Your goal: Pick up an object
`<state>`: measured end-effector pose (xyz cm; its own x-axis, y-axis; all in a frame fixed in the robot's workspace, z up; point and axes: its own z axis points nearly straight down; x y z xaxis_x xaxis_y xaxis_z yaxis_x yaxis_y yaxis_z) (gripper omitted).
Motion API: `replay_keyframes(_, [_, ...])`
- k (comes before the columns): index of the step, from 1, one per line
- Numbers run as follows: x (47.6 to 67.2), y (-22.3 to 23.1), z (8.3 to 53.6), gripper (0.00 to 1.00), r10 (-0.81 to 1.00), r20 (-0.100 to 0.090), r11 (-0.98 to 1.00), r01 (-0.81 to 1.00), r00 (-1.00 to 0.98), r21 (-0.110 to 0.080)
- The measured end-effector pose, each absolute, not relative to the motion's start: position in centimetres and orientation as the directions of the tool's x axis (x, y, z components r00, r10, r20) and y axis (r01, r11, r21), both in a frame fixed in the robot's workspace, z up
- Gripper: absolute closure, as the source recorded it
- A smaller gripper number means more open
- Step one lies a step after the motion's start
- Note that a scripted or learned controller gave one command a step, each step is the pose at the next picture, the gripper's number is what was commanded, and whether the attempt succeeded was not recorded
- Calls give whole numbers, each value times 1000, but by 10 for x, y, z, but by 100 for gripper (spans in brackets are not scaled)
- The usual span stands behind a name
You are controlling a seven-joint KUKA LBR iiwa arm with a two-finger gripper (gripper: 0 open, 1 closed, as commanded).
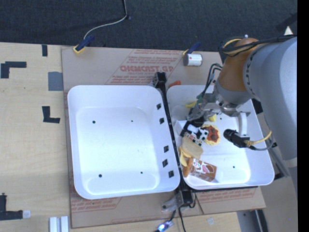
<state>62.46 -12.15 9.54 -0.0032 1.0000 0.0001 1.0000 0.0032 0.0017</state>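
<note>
Dark carpet runs along the top of the overhead view, and below it a pale wooden bench [29,144] carries a brown cardboard sheet [140,66] with red lettering. Two shallow white bins sit side by side on that sheet, their inner rims touching along a black divider strip [166,129].

Left bin [77,100]: only small dark marks show on its floor.

Right bin [260,178]: a cluster of small items lies against its left wall. Among them are a black-and-white toy [193,133], a red and yellow piece [211,135] just beside it, a tan flat packet [189,151] below those, and a brown printed wrapper [203,169] nearest the front rim. Several of these overlap or touch.

Arm [270,81]: grey with an orange band, it reaches in from the right and hangs over the back half of the right bin. Its gripper [197,111] is low over the upper edge of the cluster, close to the black-and-white toy. Whether it is apart, together or clamped on anything cannot be told from this angle.

A black cable [123,4] crosses the carpet, and a small white block [194,59] sits on the cardboard behind the bins.
</note>
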Motion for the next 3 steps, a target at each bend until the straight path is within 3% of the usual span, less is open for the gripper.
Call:
replay_keyframes(1, [634,-197,119,100,1000,0,-3,1000,3,-9])
replay_keyframes(2, [670,-142,166,100,1000,0,5,1000,-5,3])
replay_keyframes(3, [563,-179,160,100,1000,-1,-6,1000,6,-9])
